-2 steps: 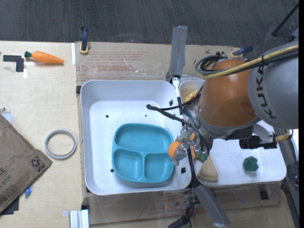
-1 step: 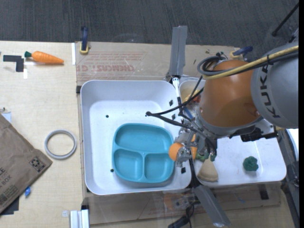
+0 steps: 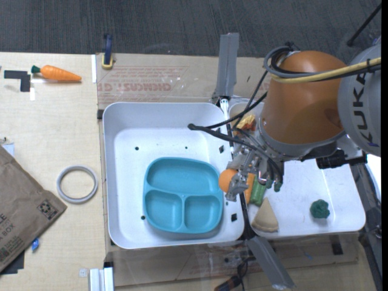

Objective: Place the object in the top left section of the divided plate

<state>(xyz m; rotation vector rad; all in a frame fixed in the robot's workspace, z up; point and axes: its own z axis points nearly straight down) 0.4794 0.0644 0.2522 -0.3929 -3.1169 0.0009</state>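
Observation:
A light blue divided plate [image 3: 182,194] lies in the left bin [image 3: 121,162], with one wide section at its far side and two smaller ones near the front. My gripper [image 3: 235,185] hangs over the wall between the two bins, just right of the plate's far right corner. A small round orange object [image 3: 227,179] sits at its fingertips, lifted off the bin floor, and the fingers are shut on it. The arm's wrist and cables hide the part of the right bin behind the gripper.
In the right bin [image 3: 345,226] lie a green stick-like item [image 3: 257,193], a tan wedge [image 3: 265,218], a dark green lump [image 3: 320,209] and a yellow-red piece [image 3: 245,123]. On the bench at left are a toy carrot [image 3: 56,73], a tape ring [image 3: 77,182] and a cardboard box [image 3: 21,214].

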